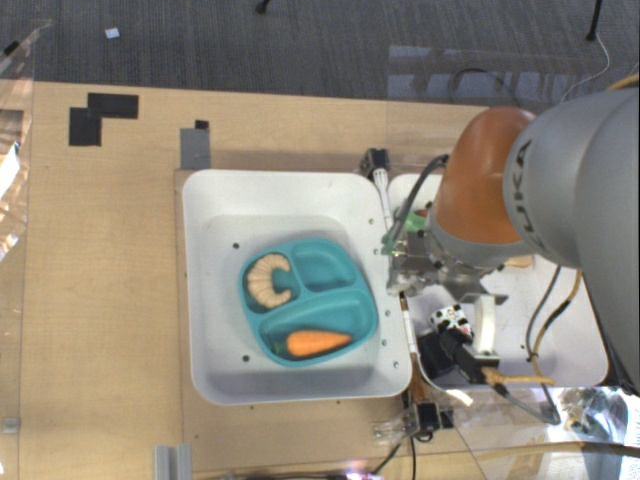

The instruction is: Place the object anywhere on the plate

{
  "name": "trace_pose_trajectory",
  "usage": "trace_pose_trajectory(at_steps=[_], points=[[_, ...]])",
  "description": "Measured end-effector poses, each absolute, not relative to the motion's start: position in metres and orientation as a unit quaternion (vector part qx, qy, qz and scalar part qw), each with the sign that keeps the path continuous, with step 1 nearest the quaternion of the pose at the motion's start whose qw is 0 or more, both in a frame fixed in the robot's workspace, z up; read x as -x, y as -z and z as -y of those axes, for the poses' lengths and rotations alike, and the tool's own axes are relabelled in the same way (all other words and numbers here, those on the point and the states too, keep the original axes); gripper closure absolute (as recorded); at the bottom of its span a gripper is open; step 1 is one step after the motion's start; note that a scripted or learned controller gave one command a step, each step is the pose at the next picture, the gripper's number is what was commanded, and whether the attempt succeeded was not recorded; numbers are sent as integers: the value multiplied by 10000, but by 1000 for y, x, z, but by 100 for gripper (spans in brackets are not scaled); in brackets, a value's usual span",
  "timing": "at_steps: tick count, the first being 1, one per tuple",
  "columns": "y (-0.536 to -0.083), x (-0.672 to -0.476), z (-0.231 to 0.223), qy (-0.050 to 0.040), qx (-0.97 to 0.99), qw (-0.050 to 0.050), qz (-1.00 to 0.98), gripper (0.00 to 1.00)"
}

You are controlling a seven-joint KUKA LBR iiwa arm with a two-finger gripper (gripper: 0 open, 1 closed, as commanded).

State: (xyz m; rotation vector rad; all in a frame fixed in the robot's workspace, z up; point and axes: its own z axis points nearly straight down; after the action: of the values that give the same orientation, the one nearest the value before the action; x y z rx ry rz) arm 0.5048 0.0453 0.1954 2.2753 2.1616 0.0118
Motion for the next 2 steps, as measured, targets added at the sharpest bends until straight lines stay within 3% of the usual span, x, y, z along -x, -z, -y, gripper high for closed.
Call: trace_pose_trajectory(at_steps=[1, 2], points=[[-164, -515, -136, -11, -7434, -19, -6688, 100], [-150, -526, -133, -7, -8188, 0, -5740, 100]])
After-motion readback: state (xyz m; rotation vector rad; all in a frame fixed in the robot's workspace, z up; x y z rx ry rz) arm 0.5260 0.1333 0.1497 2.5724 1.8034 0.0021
